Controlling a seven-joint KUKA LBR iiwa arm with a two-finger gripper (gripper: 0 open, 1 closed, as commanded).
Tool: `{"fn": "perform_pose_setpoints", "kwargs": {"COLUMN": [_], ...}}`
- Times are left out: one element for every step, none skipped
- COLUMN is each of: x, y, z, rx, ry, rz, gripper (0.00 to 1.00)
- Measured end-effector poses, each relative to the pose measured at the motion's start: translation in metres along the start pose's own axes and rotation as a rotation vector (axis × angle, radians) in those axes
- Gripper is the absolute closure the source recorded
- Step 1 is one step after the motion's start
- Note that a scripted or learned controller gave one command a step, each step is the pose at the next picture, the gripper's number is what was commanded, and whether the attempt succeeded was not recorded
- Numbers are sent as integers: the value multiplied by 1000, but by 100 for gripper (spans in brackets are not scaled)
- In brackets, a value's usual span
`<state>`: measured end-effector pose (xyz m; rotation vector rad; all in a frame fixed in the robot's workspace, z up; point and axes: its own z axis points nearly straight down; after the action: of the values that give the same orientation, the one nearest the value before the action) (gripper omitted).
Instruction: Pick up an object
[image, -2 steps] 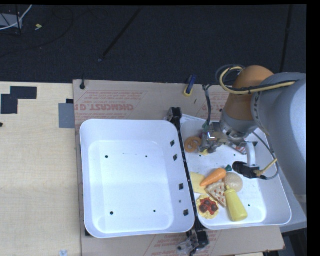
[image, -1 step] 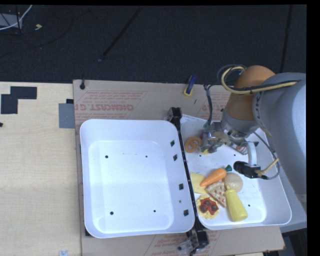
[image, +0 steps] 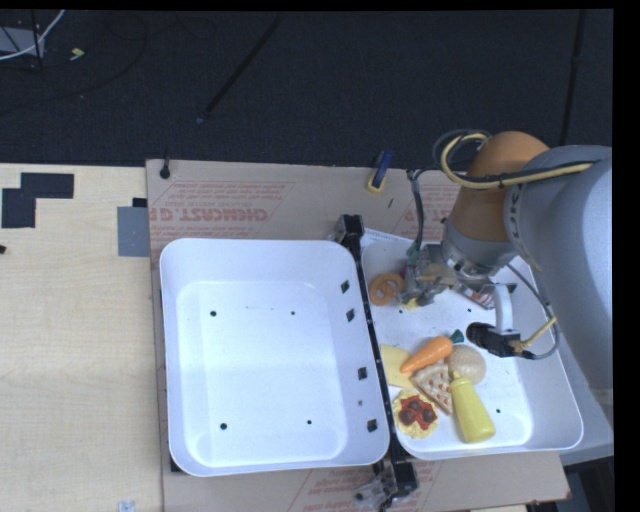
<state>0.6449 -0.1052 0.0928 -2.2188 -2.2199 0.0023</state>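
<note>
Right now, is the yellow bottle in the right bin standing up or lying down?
Lying down. The yellow bottle lies flat on the floor of the right bin, its long side showing, beside the pizza slice.

Two white bins (image: 190, 300); one carrot (image: 428, 353); one yellow bottle (image: 470, 409); one pretzel (image: 383, 289).

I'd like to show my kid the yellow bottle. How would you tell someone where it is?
Look in the right-hand white bin, the one holding toy food. Near its front edge lies the yellow bottle, just right of the pizza slice. It is the longest piece there, plain yellow, under a pale round ball.
</note>
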Motion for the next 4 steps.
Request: {"fn": "perform_pose_setpoints", "kwargs": {"x": [5,0,1,5], "y": [0,0,0,0], "z": [0,0,0,0], "rx": [-2,0,-1,-2], "ry": [-7,3,1,-6], "rz": [3,1,0,2], "gripper": [100,100,100,100]}}
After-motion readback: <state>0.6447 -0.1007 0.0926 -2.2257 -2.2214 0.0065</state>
